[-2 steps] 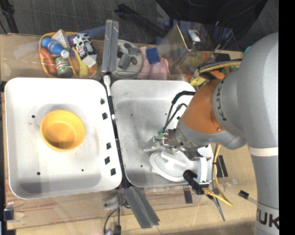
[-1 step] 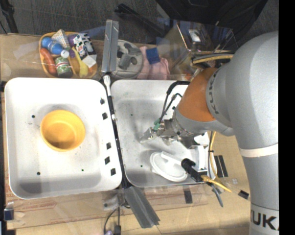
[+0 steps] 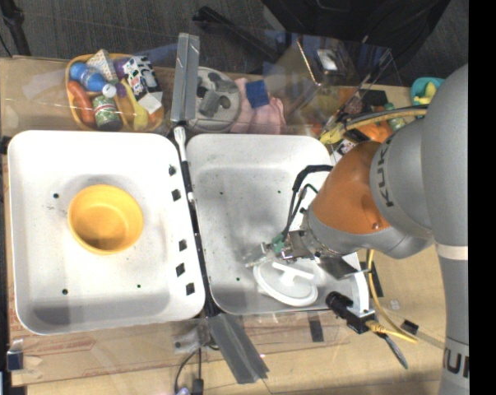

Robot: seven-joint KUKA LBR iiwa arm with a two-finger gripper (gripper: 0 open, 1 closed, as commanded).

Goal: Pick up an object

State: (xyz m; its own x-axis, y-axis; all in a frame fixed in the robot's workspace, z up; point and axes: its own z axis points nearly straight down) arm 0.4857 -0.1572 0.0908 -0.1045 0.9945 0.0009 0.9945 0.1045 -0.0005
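Observation:
A yellow bowl (image 3: 106,216) sits in the left bin (image 3: 34,303), left of its middle. In the right bin (image 3: 231,171) a white round lid-like object (image 3: 285,284) lies near the front wall, with a small greenish item (image 3: 273,246) just behind it. My gripper (image 3: 293,249) is low over the front right part of the right bin, right above the white object and beside the greenish item. The wrist hides the fingertips.
A yellow basket (image 3: 108,97) of small toys and bottles stands behind the left bin. A grey item (image 3: 215,97), a pink cloth (image 3: 260,115) and a blue block (image 3: 257,91) lie behind the right bin. A grey divider (image 3: 186,81) runs between the bins.

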